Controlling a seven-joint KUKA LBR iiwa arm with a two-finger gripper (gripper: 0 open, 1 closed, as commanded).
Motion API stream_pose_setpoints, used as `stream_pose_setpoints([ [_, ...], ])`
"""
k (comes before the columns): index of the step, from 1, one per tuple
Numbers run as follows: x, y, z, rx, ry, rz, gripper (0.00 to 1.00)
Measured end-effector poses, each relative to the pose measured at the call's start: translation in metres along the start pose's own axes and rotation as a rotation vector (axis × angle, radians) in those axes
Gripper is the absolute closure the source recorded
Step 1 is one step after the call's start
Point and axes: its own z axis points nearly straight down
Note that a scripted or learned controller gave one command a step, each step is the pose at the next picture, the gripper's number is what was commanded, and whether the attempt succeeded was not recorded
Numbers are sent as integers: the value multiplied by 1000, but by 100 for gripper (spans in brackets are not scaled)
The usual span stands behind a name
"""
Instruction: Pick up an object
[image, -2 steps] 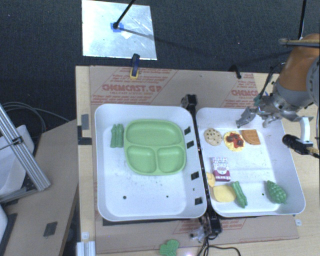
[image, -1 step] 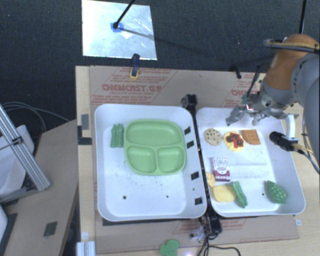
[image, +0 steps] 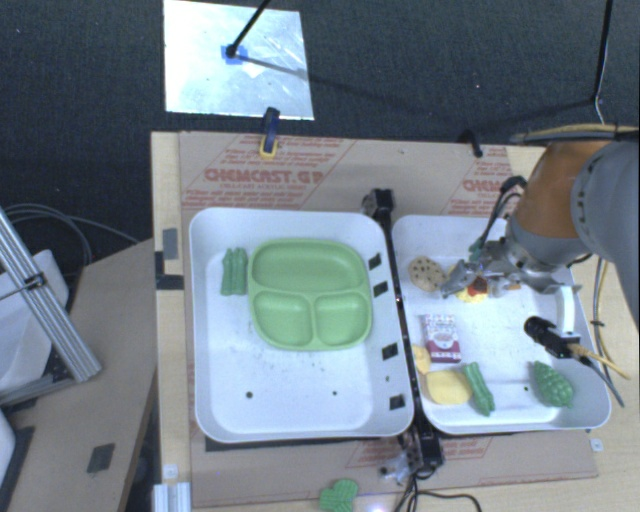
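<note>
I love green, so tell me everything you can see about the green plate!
The green plate is pale green and looks like plastic, with rounded corners. It has three sections: one wide one at the far side, two smaller ones nearer. It lies flat in the left white bin, beside a green toy vegetable.

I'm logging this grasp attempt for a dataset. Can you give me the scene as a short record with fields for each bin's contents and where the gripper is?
left bin: green divided plate; green stalk bundle beside it, on the view's left
right bin: cookie, red-and-white packet, yellow piece, green pickle, bumpy green item
gripper: low over the right bin's far part, to the right of the cookie
small red-yellow item: at the gripper; cannot tell if it is held
</note>
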Motion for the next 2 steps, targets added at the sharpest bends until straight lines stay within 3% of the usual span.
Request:
stream_pose_setpoints([
  [1, 33, 57, -1, -15, -4, -8, 0],
  [2, -12, 57, 0, -12, -4, 1, 0],
])
